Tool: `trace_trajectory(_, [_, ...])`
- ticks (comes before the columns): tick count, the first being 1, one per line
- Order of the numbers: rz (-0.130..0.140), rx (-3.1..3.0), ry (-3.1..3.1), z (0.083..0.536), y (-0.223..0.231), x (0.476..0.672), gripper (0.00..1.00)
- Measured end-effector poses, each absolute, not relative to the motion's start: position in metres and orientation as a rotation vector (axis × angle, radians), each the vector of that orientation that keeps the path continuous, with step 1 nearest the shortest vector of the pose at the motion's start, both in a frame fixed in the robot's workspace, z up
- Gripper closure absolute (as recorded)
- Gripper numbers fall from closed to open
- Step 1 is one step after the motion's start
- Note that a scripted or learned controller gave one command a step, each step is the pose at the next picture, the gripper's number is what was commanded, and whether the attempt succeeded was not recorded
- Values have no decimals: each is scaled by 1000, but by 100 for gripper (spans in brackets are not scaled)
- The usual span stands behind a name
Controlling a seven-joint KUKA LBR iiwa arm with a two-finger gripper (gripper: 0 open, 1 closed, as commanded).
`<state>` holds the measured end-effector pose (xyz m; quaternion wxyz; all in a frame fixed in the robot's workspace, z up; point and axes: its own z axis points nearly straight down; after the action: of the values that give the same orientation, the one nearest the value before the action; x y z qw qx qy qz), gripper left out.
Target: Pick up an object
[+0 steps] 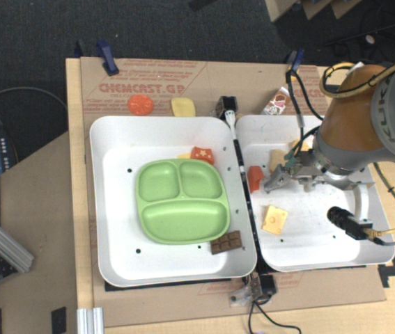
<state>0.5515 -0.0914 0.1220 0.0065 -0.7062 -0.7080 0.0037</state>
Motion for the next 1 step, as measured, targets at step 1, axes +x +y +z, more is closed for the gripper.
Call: trace_trajectory(1, [-7, -2228, -2231, 142, -137, 671, 0])
